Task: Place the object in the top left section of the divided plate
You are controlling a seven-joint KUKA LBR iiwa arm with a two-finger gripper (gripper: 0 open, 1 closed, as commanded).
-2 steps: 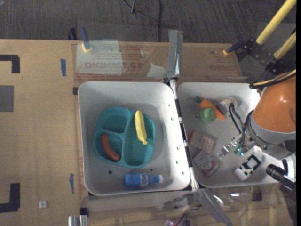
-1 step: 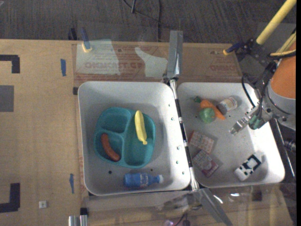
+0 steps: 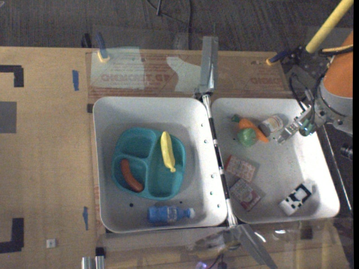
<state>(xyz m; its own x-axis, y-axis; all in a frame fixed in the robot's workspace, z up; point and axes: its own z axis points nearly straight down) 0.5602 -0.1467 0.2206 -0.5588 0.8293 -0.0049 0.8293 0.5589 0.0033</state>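
The end effector sits low over the upper right part of the right bin, reaching in from the right; whether it is apart or together I cannot tell, since it is small and blurred against the white floor. Just beside it to the left lies a small grey-and-white can, close to the tip, though contact cannot be judged. Left of the can sit a green ball and an orange carrot, touching or nearly touching each other. Lower in the same bin lie two flat printed packets, one below the other, and a black-and-white carton near the lower right corner.

The left bin holds the teal divided plate. Its top left section shows bare teal. A yellow banana lies lengthwise in the right section, its upper end over the rim. A red sausage rests in the lower left section. Below the plate, a blue water bottle lies on its side along the bin's front wall.

Both bins rest side by side on the tan worktop.
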